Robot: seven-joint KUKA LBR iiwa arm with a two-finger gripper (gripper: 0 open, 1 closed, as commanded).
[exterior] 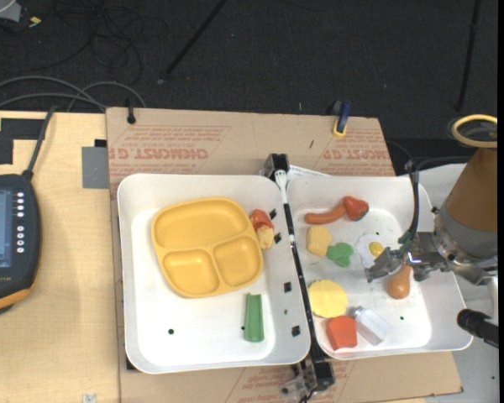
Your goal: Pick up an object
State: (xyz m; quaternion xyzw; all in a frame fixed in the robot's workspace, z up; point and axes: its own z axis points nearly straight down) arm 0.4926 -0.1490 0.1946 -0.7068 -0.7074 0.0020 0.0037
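Observation:
My gripper (393,264) is low over the right side of the right bin (441,330), reaching in from the right. An orange-brown rounded object (399,285) lies directly beneath and against it; I cannot tell whether it is held. To the gripper's left lie a green piece (340,253), a yellow chunk (319,240), a small yellow bit (376,248) and a red-orange sausage shape (336,212). Toward the bin's front sit a yellow disc (328,297), a red block (342,332) and a pale clear item (370,324).
The left bin (139,326) holds a yellow divided plate (206,246), a green block (253,316) and a small red and yellow item (263,227) by the divider. A black clamp rail (292,263) runs between the bins. A teach pendant (4,238) lies far left.

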